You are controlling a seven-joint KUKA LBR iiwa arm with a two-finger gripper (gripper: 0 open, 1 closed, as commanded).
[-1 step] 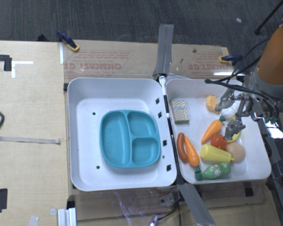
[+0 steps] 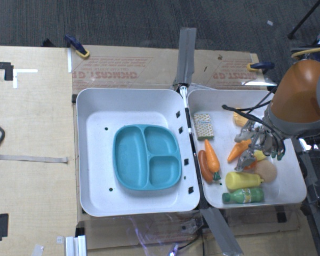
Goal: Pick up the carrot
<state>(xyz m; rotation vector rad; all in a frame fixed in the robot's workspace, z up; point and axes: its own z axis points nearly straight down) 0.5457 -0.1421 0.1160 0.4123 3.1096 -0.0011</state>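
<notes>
In the right bin, at about three o'clock of the view, you have the gripper low among a crowd of toy food. An orange carrot sits right at the fingers, angled toward seven o'clock, but you cannot tell from here whether they are released or clenched on it. A second carrot lies well clear at nine o'clock of the gripper, beside a red sausage-like piece along the bin's left wall.

Your main risk is clutter. The yellow bottle and green bottle lie at six o'clock of the gripper, a pale egg-like piece at four o'clock, and a yellow item at twelve. A closing grip could catch a neighbour along with the carrot, or nudge the tapered carrot so it slips out sideways. The patterned sponge block at ten o'clock is far enough away to ignore. The left bin, with its blue divided plate, plays no part.
</notes>
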